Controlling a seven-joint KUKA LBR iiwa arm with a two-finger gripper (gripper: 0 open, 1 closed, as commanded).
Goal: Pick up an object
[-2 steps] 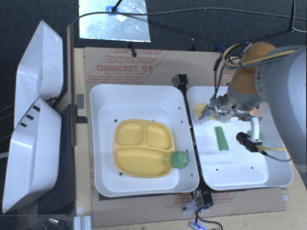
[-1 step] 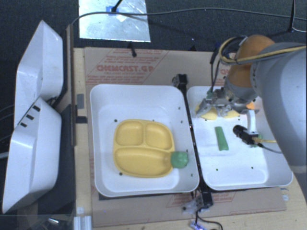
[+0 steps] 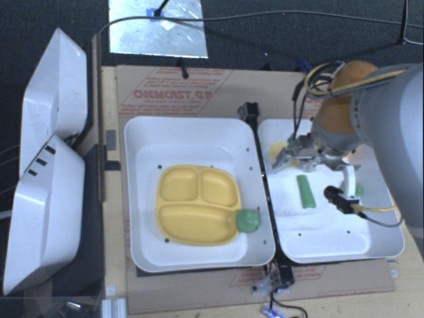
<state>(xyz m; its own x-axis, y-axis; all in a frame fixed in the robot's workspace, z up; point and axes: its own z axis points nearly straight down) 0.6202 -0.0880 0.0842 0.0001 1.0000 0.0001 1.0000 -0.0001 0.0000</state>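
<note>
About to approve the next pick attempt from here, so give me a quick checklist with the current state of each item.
1. Gripper over the right bin: ok.
2. Target within reach: ok, a green stick lies on the bin floor just below the gripper, and a yellow object sits beside it.
3. Something already in the grasp: cannot tell, the wrist hides the fingertips.
4. Green stick free of neighbours: ok, bare floor around it.
5. Cable slack: not ok, a yellow cable trails across the right bin.
6. Left bin undisturbed: ok, yellow divided tray and green ball lie flat inside.
</note>
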